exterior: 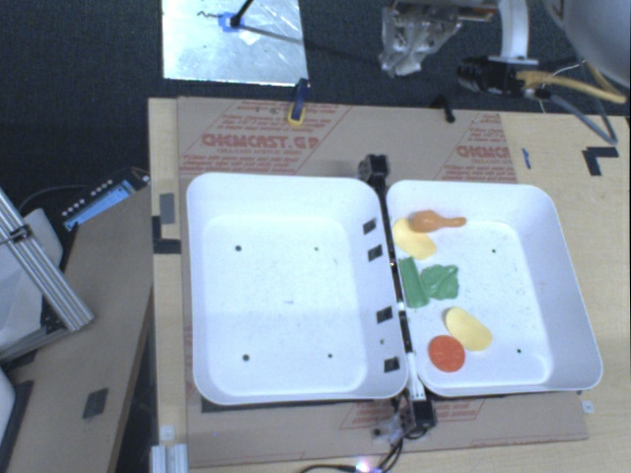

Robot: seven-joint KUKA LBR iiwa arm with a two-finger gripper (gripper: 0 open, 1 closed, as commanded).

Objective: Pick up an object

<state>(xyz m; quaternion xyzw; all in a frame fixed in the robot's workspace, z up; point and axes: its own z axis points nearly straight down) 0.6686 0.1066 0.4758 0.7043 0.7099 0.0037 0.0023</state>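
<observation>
Five items [428,284] clustered in right bin [552,264], near divider; left bin [286,294] beside it.

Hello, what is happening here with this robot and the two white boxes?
A robot arm's tool hangs above the bench, behind the bins, with nothing visibly between its fingers. Its job is to pick up an object. The right bin holds an orange piece, two yellow pieces, a green piece and a red disc.
</observation>
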